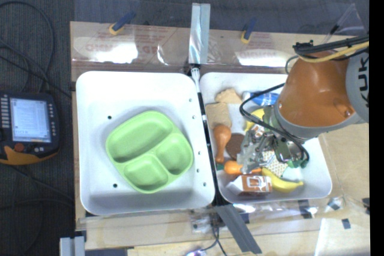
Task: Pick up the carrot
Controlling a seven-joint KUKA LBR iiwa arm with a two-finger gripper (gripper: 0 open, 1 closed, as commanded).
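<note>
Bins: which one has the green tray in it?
The left bin. The green three-compartment tray lies alone there; the right bin holds the toy food pile, with the gripper over it.

Bright, even overhead light washes out the two shallow white plastic bins [90,129]. Glare streaks the clear plastic sheeting [150,51] behind them. Shadows are soft; detail is slightly grainy.

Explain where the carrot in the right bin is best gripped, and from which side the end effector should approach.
Probably from above, closing across the exposed orange end of the carrot. It lies flat near the bin's left wall, beside the brown drumstick-shaped toy, with the end effector covering its right part, so the left end offers the clearest hold.
</note>
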